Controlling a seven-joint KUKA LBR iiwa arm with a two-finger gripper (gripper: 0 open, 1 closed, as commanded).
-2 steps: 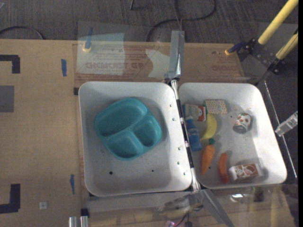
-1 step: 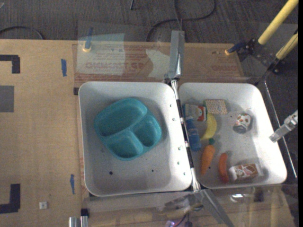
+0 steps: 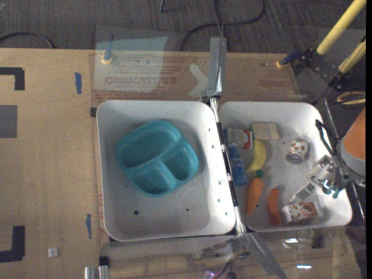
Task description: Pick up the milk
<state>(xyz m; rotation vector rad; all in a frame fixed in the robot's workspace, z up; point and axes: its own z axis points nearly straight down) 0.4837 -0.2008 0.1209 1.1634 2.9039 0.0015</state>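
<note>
The milk (image 3: 301,212) is a small white and brown carton lying on its side in the front right corner of the right bin (image 3: 343,214). My gripper (image 3: 318,180) hangs low over that bin's right side, just above and behind the carton. Nothing shows in its grasp. The grey arm with its orange band (image 3: 356,139) comes in from the right edge.
The right bin also holds a can (image 3: 297,149), a banana (image 3: 258,154), a cracker (image 3: 265,131), a blue item (image 3: 236,164), a carrot (image 3: 254,195) and an orange piece (image 3: 273,205) beside the milk. A teal divided plate (image 3: 157,156) lies in the left bin (image 3: 116,214).
</note>
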